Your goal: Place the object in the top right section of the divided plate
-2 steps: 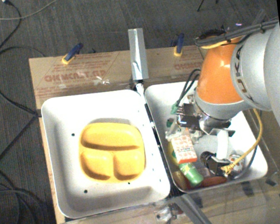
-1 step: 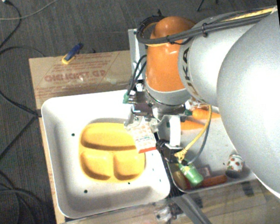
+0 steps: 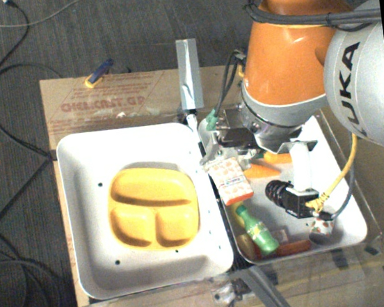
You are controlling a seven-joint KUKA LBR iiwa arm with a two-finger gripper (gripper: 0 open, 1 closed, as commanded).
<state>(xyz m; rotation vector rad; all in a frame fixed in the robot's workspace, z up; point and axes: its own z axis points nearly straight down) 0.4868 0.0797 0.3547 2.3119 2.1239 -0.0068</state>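
Hanging over the left side of the right bin (image 3: 354,225), the gripper (image 3: 224,145) sits just above a small orange-and-white carton (image 3: 232,182). The carton lies tilted against the wall between the bins, and I cannot tell whether it is gripped or loose. A green bottle (image 3: 256,231) lies just below it. The yellow divided plate (image 3: 154,205) rests in the left bin (image 3: 95,267), well apart from the carton.

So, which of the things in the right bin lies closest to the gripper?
The white and orange box, right beside the gripper. The green bottle and the red piece lie farther off, lower in the picture.
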